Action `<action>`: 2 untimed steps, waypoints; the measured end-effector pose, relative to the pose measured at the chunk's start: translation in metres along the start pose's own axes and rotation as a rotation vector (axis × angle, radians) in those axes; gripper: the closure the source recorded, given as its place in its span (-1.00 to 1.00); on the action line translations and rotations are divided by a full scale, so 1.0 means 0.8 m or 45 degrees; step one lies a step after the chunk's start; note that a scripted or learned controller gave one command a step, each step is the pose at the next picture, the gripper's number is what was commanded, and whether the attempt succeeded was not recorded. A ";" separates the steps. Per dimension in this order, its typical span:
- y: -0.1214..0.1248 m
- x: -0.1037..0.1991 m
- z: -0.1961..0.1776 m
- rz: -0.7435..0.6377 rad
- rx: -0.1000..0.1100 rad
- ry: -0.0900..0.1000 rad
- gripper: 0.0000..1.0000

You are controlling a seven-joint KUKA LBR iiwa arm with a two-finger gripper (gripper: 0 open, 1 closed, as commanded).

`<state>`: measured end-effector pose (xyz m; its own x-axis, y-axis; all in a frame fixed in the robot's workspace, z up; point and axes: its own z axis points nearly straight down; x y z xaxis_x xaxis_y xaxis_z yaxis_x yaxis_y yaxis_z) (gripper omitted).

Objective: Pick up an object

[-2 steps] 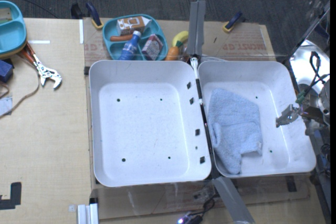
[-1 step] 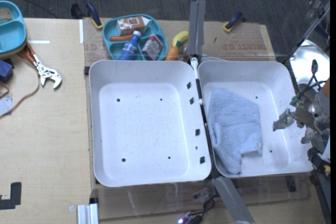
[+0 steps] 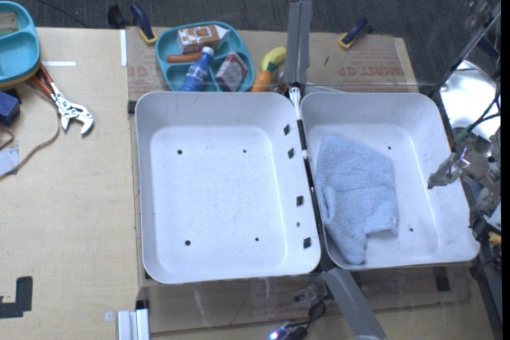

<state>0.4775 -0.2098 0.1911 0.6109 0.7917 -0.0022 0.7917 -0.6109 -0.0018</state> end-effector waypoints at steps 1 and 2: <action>0.000 0.000 -0.010 -0.003 0.003 -0.003 1.00; 0.004 -0.006 0.125 0.244 0.001 0.001 1.00</action>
<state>0.4768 -0.2153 0.0913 0.7505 0.6609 -0.0015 0.6609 -0.7505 -0.0025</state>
